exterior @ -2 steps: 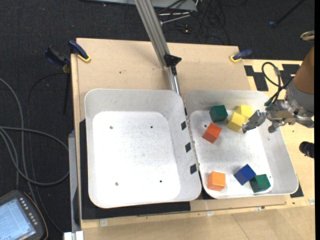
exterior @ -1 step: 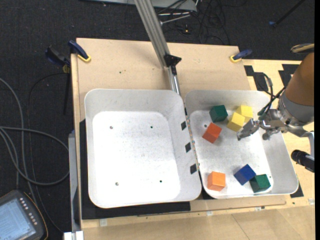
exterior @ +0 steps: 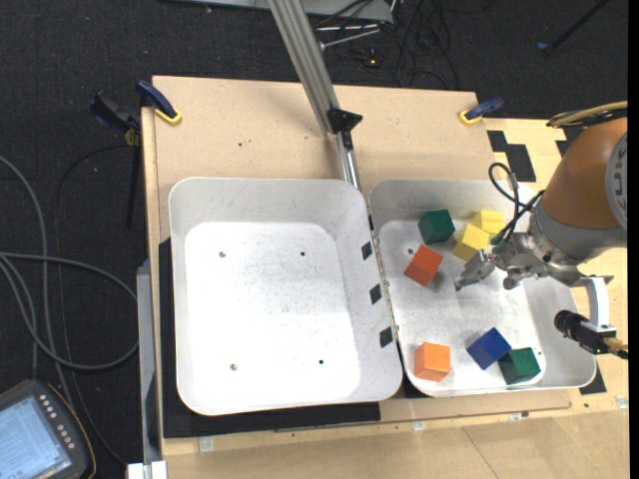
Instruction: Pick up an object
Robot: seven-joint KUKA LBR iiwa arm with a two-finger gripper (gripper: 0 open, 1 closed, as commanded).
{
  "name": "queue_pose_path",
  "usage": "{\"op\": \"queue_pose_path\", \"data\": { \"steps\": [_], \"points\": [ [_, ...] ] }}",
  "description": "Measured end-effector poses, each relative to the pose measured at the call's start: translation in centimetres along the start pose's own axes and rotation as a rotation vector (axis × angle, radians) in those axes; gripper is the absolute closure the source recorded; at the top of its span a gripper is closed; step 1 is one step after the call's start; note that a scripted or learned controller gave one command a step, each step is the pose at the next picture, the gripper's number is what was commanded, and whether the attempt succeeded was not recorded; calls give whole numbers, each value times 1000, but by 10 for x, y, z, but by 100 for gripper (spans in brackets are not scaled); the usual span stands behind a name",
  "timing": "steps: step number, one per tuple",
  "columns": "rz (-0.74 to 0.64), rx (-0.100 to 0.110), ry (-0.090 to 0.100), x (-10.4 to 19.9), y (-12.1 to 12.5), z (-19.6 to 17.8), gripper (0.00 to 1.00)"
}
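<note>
The right bin (exterior: 559, 367) holds several blocks. A green block (exterior: 436, 227) and two yellow blocks (exterior: 480, 232) lie at its far side, with a red-orange block (exterior: 423, 265) just in front of them. An orange block (exterior: 432, 360), a blue block (exterior: 489, 347) and a dark green block (exterior: 520, 365) sit near the front rim. My gripper (exterior: 487, 269) hangs over the middle of this bin, just below the yellow blocks and right of the red-orange block. Nothing shows between its fingers.
The left bin (exterior: 265, 292) stands beside the right one on the wooden bench. A slanted metal pole (exterior: 305, 53) rises behind the bins. Clamps (exterior: 160, 103) sit at the bench's far corners. Cables lie on the floor to the left.
</note>
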State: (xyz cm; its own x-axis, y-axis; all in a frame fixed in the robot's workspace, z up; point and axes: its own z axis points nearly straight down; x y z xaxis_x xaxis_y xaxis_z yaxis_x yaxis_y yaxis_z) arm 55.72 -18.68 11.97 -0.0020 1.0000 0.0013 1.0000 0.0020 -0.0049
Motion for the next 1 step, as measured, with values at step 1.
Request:
{"op": "queue_pose_path", "data": {
  "steps": [1],
  "points": [
    [2,-7,-3,-1,1,-14,100]
  ]
}}
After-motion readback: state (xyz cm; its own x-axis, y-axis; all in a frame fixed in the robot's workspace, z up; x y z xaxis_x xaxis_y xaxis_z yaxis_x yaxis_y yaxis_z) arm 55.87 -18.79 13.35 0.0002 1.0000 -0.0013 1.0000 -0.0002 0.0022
